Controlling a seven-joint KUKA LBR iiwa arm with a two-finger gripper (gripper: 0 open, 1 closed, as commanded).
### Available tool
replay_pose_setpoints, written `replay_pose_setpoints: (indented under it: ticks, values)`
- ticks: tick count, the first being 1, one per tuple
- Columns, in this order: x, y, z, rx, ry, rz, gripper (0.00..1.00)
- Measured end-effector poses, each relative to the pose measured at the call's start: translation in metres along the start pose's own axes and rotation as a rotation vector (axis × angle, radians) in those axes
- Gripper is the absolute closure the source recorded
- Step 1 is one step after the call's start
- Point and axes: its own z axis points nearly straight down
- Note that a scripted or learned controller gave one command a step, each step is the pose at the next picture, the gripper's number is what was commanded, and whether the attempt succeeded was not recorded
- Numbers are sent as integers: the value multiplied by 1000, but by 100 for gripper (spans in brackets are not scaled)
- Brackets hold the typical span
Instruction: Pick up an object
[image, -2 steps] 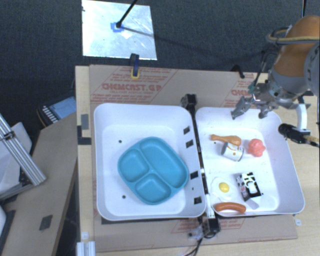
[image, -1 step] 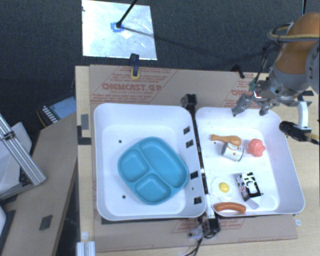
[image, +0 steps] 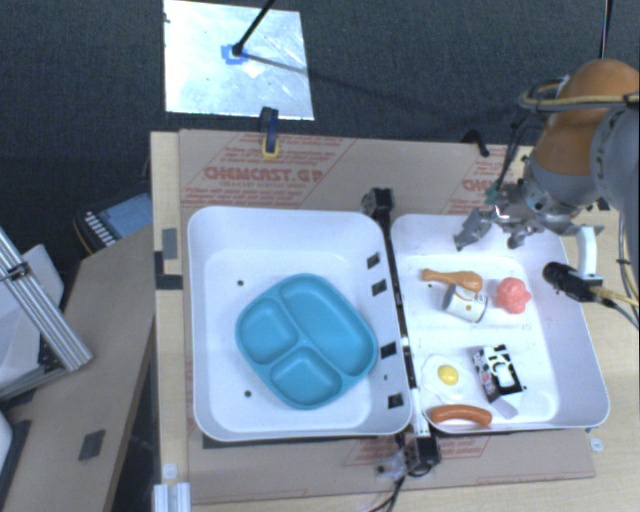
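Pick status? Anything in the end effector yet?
Nothing picked yet. The end effector hangs open over the right bin's far edge with nothing between its fingers. The toy drumstick, pink ball, fried egg and hot dog all lie in the bin. Approach, grasp and lift remain.

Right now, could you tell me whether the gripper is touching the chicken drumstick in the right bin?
Apart. The camera view shows the gripper near the bin's far edge, with bare white bin floor between its fingertips and the chicken drumstick lying nearer the camera.
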Motion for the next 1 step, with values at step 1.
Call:
replay_pose_setpoints:
  ticks: [1]
  values:
    - [9, 2, 46, -1, 1, -4, 0]
